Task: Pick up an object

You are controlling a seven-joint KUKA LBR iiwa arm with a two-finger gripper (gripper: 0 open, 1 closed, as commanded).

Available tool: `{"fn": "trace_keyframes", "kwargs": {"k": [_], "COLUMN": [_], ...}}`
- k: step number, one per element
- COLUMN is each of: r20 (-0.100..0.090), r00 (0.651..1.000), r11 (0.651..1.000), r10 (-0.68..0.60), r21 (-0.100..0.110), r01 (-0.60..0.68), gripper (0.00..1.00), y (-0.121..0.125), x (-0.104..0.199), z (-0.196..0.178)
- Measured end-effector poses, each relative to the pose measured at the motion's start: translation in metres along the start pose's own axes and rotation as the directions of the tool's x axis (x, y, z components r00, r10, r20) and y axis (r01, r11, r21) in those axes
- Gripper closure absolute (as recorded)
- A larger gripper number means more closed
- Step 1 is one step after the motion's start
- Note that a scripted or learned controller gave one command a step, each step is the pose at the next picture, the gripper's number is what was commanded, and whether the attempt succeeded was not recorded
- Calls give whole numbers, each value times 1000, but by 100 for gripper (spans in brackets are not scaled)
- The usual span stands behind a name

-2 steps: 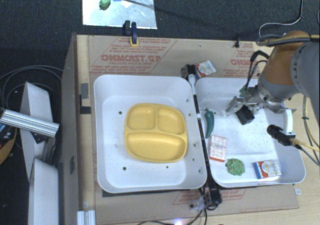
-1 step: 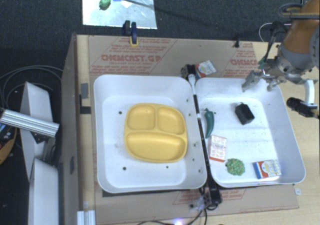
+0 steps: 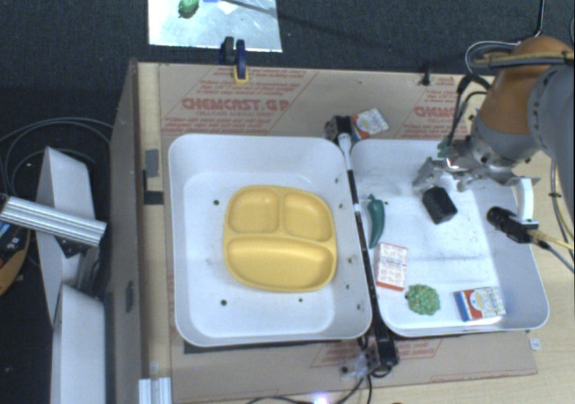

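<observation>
Although the arm [image 3: 521,97] is cut off at the right edge, its gripper [image 3: 440,200] hangs low over the right bin [image 3: 530,299], a dark blurred shape whose grip cannot be told. A green pepper [image 3: 375,216], red-and-white card [image 3: 391,266], green lump [image 3: 422,299] and small box [image 3: 480,303] lie apart below it.

The two bins [image 3: 199,214] are white, the divided plate [image 3: 279,239] is yellow, the broccoli [image 3: 422,299] is green, and the small box [image 3: 480,303] is blue, white and red.

Yellow divided plate [image 3: 278,239] in left bin [image 3: 193,214]; end effector [image 3: 439,200] over right bin [image 3: 530,290]
</observation>
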State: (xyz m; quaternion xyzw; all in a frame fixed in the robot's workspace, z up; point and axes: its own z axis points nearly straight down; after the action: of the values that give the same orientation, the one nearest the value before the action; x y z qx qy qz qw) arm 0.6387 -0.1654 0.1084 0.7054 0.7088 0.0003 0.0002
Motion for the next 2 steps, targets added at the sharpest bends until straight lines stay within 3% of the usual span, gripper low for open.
{"fn": "trace_keyframes", "kwargs": {"k": [1, 2], "r20": [1, 2], "r00": [1000, 1000], "r11": [1000, 1000], "r10": [3, 2], "r21": [-1, -5], "r01": [-3, -2], "gripper": [0, 100], "y": [-12, -10], "x": [-19, -19], "z": [24, 12]}}
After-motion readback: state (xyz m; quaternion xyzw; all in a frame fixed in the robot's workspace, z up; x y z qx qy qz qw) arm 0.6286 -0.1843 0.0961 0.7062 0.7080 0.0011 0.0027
